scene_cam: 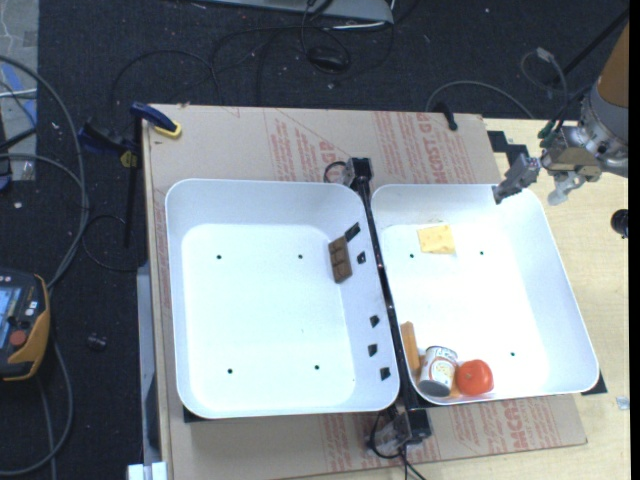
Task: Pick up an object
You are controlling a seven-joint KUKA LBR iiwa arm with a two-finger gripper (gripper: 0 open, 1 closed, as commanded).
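Camera view puts the gripper [535, 180] at the far right corner of the right white plastic bin [560, 268], hovering over its rim; its two dark fingers [512, 184] stand spread apart with nothing between them. Candidates for picking lie well apart from it. A flat pale-yellow square piece [435, 239] rests on the bin floor near the far wall, the closest thing to the fingers. At the near left corner of the same bin three things crowd together: a small white-and-orange printed can [437, 367] on its side, a red round tomato-like ball [475, 376] touching or almost touching it, and a thin orange stick [409, 345] along the wall. A brown rectangular block [341, 259] lies at the right edge of the left white bin [200, 298].

Risks, as I judge them: the yellow piece is so flat that the fingers may close above it or scrape the floor without catching an edge. In the corner cluster, the sloped walls could block one finger, and the ball or the can may roll away when nudged. Descending where it hangs now would strike the rim.
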